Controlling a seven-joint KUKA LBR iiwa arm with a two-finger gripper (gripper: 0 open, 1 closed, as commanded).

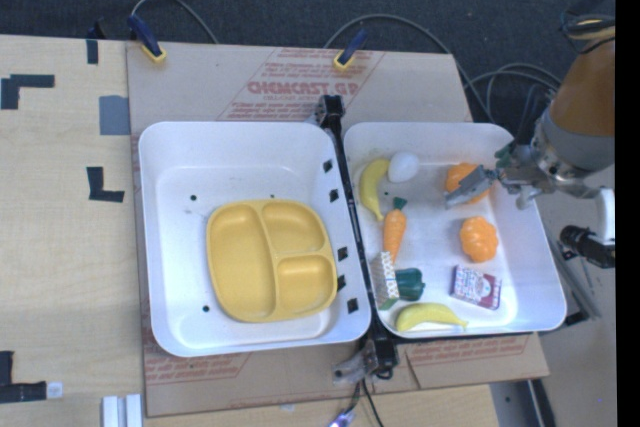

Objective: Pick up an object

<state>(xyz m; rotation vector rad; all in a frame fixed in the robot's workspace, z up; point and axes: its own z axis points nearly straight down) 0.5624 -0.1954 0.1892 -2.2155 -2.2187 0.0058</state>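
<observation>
Above the bench, we look down on two shallow white bins set side by side on a cardboard sheet: the left bin (pixel 160 215) carries a yellow divided plate (pixel 272 258), and the right bin (pixel 530 260) holds a scatter of toy food. The grey arm (pixel 580 115) leans in from the right, and its gripper (pixel 470 190) sits low over the upper part of the right bin, against an orange piece (pixel 460 177) that lies half hidden behind it; whether the tips are spread or pressed together we cannot tell, and nothing we see is plainly caught between them. Below it rests a second orange fruit (pixel 479 238), well apart from the tool. Along the bin's left side lie a banana (pixel 372 185), a white egg-like ball (pixel 403 166) just beside it, and a carrot (pixel 394 231); another banana (pixel 428 317) lies at the near wall, with a small red box (pixel 476 286) and a green piece (pixel 408 283) nearby. We judge the pick as barely begun: every object rests on the bin floor, and the grasp and lift remain to be done.
</observation>
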